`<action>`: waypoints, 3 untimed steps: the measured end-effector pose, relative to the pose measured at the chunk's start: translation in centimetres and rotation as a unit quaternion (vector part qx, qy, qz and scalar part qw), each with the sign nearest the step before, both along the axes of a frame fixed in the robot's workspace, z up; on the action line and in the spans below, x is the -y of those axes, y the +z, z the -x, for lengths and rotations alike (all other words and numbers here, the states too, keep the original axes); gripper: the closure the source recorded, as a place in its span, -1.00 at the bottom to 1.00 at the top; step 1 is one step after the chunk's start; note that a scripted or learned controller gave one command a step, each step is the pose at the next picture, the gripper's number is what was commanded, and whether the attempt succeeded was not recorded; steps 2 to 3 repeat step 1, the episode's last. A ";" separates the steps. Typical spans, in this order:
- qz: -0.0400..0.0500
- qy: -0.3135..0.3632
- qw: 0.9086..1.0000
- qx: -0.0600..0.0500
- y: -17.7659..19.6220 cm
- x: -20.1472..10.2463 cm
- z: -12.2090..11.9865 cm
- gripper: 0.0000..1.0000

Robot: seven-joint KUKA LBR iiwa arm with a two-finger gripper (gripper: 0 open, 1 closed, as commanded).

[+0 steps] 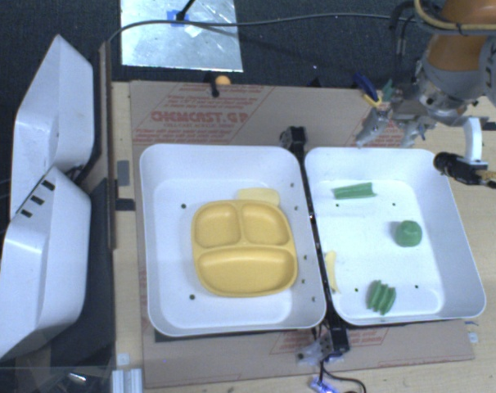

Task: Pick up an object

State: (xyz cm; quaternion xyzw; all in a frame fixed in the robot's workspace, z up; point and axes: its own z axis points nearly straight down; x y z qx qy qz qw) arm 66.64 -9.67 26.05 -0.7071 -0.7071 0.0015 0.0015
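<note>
Approach step of a pick. The claw [389, 129] hung above the far rim of the right bin [461, 244], its fingers spread apart with nothing between them. Candidate objects lay within that bin: a green bar [352, 191] nearest the claw, a round green piece [408, 233] at mid-bin, and a ribbed green piece [381, 297] toward the near wall. All were small, separate and flat on the floor. The next move would probably call for travel inward over one piece, then descent. The left bin [162, 219] held a yellow divided tray [244, 246].
</note>
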 end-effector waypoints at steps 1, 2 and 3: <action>0.000 0.000 1.000 0.003 0.3 0.0 -0.1 -1.00; 0.000 0.000 1.000 0.003 0.3 0.0 -0.1 -1.00; 0.000 0.000 1.000 0.003 0.3 0.0 -0.1 -1.00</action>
